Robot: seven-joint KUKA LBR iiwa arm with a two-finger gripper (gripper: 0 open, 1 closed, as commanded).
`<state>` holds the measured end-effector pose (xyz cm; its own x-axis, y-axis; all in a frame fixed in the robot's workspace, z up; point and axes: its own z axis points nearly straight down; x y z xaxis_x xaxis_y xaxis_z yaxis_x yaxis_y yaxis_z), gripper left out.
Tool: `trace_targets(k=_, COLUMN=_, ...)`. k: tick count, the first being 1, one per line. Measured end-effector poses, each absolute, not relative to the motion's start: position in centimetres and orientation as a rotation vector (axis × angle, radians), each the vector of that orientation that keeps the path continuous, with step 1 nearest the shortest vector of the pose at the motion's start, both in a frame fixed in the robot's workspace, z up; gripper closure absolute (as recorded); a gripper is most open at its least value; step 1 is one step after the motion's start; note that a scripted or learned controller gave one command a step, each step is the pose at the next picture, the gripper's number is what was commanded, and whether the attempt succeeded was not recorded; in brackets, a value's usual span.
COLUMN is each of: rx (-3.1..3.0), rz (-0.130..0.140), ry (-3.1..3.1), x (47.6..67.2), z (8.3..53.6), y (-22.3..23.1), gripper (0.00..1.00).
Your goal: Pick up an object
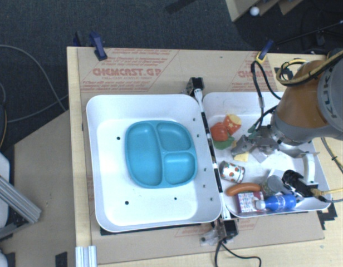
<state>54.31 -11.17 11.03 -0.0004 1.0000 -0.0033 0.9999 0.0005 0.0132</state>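
Red toy [220, 131] in right bin [305, 204], just left of gripper [250, 143]. Fingers low among clutter, opening can't tell, nothing visibly held. Center over one item, avoid neighbours, close fully before lift.

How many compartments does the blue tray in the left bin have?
3. The blue tray has one long compartment down its left side, one at upper right and one at lower right.
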Motion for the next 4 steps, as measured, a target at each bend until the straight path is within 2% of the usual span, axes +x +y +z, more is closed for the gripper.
trace_targets(k=1, rx=2.221, rz=0.0, ry=2.216, x=48.7, z=8.5, y=-17.4, gripper=0.0)
trace_targets(k=2, rx=2.22, rz=0.001, ry=2.221, x=52.9, z=8.5, y=-16.6, gripper=0.0)
trace_targets(k=3, rx=2.219, rz=0.002, ry=2.223, x=57.6, z=8.5, y=-9.5, gripper=0.0)
trace_targets(k=4, rx=2.218, rz=0.003, ry=2.219, x=57.6, z=9.5, y=-9.6, gripper=1.0)
